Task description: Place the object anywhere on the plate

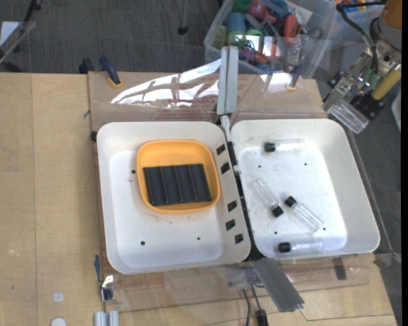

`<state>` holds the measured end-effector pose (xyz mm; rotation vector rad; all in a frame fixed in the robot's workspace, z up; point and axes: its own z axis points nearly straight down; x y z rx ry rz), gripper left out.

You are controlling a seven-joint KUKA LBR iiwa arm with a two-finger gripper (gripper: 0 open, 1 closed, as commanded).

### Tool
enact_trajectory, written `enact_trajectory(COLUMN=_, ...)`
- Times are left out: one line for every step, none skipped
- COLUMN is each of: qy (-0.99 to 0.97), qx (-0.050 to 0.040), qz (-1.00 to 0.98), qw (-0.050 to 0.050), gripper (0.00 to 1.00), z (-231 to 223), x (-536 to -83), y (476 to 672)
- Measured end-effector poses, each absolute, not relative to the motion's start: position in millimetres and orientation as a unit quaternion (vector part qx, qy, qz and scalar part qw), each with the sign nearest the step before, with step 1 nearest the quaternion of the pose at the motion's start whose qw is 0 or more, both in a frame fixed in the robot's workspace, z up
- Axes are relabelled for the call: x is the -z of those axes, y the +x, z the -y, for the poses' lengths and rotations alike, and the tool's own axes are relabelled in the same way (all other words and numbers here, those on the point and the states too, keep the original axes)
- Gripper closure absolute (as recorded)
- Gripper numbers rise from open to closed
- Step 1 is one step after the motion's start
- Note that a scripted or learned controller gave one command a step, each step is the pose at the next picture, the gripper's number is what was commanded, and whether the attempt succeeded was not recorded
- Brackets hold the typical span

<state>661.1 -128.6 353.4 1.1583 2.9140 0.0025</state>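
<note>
Clear capped vial (301,246), ribbed black object (177,184), orange plate (150,156)

The arm (390,19) showed at the view's top right corner as a grey rounded body with an orange band. Below it hung the gripper (357,95): dark metal brackets, a yellow part beside them, and a clear, pale boxy piece at its lower end.
</note>
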Motion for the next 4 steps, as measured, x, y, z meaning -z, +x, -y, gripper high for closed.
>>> enact_trajectory(qy=0.310, qx=-0.0003, qz=-0.951, qw=0.004, gripper=1.00, z=198.4, x=-436.8, y=662.9)
enact_trajectory(qy=0.199, qx=0.0001, qz=-0.980, qw=0.005, gripper=1.00, z=222.2, x=-436.3, y=661.0)
enact_trajectory(qy=0.091, qx=-0.0002, qz=-0.996, qw=0.003, gripper=1.00, z=221.1, x=-436.8, y=658.0)
enact_trajectory(qy=-0.092, qx=-0.0006, qz=-0.996, qw=0.002, gripper=1.00, z=222.3, x=-436.8, y=639.5)
